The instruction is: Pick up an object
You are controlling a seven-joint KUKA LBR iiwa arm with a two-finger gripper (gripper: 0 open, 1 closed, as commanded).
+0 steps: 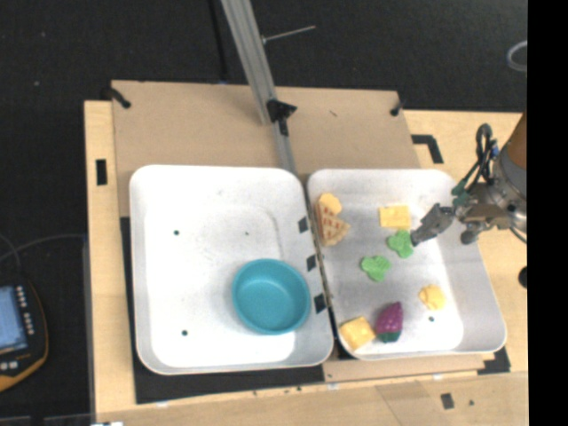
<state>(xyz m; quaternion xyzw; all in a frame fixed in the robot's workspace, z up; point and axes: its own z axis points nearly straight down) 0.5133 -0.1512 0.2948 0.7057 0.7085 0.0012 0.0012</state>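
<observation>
Right bin, seen from above: gripper reaching in from the right, tip just beside a green piece; finger state impossible to tell. Second green piece nearer centre; yellow block farther back; purple fruit near the front edge. Left bin: teal bowl.

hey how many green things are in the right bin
2. One green piece lies mid-bin, right at the gripper tip; part of it may be hidden there. The other green piece lies just below and left of it, nearer the bin's centre.
</observation>
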